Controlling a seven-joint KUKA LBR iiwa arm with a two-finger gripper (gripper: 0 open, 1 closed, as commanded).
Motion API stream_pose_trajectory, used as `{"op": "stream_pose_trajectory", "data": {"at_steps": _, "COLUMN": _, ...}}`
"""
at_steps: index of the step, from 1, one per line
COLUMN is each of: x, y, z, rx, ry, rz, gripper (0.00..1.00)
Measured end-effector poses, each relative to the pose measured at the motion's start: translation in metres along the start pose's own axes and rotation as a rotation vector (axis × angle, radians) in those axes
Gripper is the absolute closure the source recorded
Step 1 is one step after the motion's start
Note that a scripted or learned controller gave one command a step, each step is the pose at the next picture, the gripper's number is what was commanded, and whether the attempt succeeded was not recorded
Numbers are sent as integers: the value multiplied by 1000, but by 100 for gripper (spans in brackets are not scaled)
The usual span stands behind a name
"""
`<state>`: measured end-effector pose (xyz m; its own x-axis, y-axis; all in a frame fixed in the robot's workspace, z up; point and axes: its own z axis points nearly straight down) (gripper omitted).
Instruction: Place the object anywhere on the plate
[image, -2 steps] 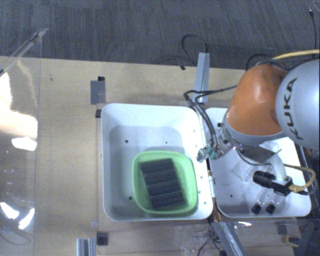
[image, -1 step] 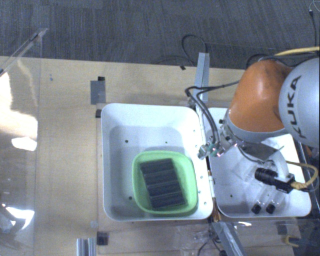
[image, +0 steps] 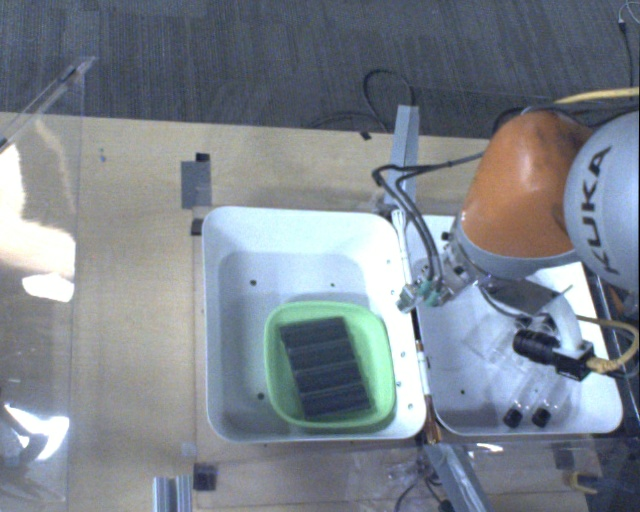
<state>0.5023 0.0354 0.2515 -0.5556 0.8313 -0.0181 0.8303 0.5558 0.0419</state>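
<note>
A green square plate (image: 284, 394) sits in the left bin (image: 232, 300), toward its front right. A dark grey ridged block (image: 324, 368) lies flat on the plate, roughly in its middle. My gripper (image: 527, 414) hangs over the front of the right bin (image: 455, 400), well to the right of the plate. Its two dark fingertips (image: 513, 414) stand apart with nothing between them. The grey and orange arm (image: 530, 195) covers much of the right bin.
The wall where the two bins meet (image: 418, 350) runs between the gripper and the plate. Cables (image: 415, 215) loop from the arm over that wall's back end. Wooden bench top (image: 120, 330) lies left of the bins.
</note>
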Motion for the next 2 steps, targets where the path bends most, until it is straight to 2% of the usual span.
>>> {"op": "stream_pose_trajectory", "data": {"at_steps": 1, "x": -58, "y": -42, "z": -11, "rx": 34, "ry": 16, "rz": -200, "gripper": 100}}
{"op": "stream_pose_trajectory", "data": {"at_steps": 2, "x": -59, "y": -39, "z": -22, "rx": 27, "ry": 11, "rz": -206, "gripper": 100}}
